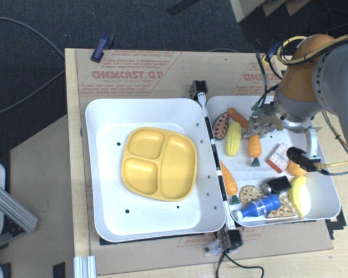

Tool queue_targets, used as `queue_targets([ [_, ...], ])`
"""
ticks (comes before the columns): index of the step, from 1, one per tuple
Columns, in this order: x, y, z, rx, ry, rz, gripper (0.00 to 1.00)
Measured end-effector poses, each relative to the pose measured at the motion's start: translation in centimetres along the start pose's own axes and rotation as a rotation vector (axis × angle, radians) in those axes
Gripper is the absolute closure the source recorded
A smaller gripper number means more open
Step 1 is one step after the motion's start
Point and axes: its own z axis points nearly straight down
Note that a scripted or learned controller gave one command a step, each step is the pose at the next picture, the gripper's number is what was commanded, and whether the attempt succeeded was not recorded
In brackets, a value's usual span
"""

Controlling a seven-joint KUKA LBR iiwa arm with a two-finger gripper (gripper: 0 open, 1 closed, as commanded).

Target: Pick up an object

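Over the right bin [330, 204] | I see the claw [261, 124] low above a small carrot [254, 147], corn cob [233, 139] just left of that carrot | claw opening: cannot tell, nothing visibly held | yellow plate [159, 163] in left bin [98, 155], well left of carrot

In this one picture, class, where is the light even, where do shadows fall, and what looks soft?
Camera view: light is even and glare-free on the left bin; the yellow tray casts a faint soft shadow; the small items under the gripper blur together.
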Motion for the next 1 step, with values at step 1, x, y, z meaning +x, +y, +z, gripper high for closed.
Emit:
queue_targets([
  [1, 8.72, -1.14, -9.11, 0.0, 0.003, 0.0, 1.0],
])
